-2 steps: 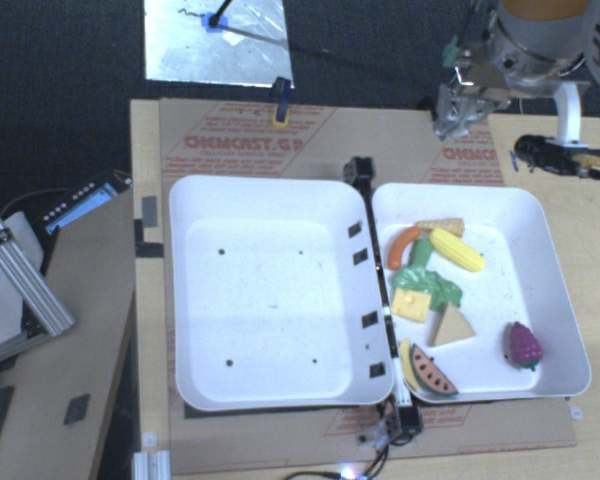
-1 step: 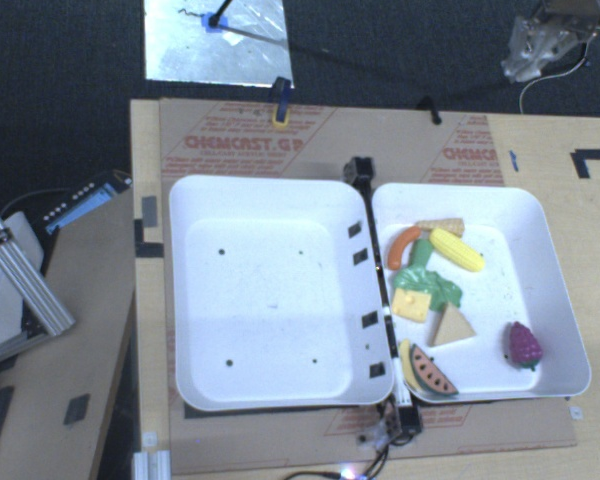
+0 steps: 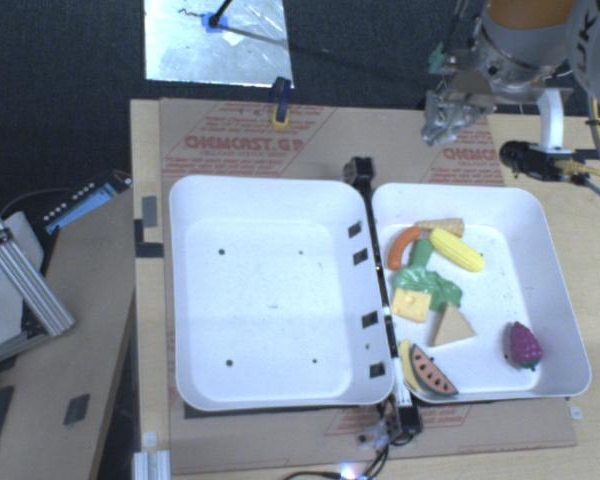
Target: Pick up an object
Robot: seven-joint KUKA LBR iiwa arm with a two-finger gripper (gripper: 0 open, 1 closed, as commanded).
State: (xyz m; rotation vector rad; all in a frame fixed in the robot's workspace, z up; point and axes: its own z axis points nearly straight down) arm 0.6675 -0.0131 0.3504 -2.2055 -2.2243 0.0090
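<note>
Yellow corn cob (image 3: 457, 249) lies slantwise, tip seemingly toward lower right.

Toy foods lying in the right bin (image 3: 552, 268).
Yellow corn (image 3: 457, 249) and orange carrot (image 3: 403, 245) upper left; purple grapes (image 3: 524, 345) lower right; watermelon slice (image 3: 429, 369) at the bottom edge; cheese wedge (image 3: 452, 326) in the middle.
</note>
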